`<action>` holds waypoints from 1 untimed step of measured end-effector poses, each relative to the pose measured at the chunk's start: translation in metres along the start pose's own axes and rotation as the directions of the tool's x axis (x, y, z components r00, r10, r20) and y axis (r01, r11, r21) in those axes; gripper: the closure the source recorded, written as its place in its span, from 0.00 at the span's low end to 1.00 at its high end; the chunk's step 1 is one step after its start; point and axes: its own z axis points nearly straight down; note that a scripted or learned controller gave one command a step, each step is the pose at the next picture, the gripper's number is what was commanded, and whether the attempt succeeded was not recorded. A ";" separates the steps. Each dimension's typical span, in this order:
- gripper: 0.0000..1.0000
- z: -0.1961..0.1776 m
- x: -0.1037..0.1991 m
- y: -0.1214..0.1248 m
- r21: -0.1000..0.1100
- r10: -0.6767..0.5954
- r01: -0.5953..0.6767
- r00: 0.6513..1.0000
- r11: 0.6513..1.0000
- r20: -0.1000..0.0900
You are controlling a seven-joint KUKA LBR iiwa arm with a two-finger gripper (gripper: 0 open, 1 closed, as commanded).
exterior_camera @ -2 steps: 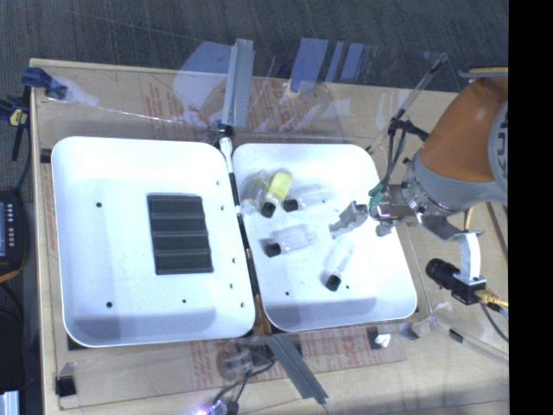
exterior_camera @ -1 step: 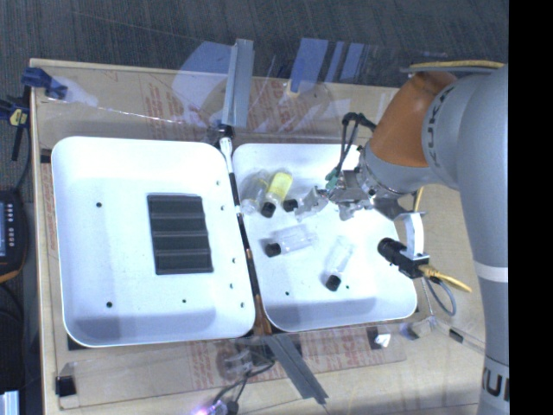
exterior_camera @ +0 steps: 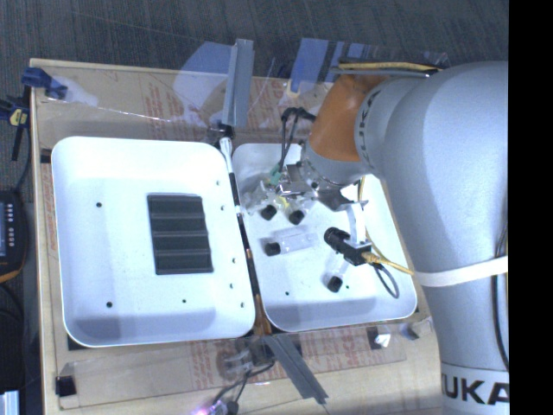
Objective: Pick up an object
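fingers [exterior_camera: 289,199] sit low in the right bin [exterior_camera: 389,305], grip state unclear; centre over the clear tube [exterior_camera: 289,243] before closing

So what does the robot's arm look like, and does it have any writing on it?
The arm is fat, round and silvery grey, with an orange band near the wrist. Big dark letters spell KUKA low down. A pale stripe rings it, and thin cables run by the wrist.
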 end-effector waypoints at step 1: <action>1.00 -0.010 0.001 0.000 0.002 -0.003 0.003 1.000 1.000 -0.001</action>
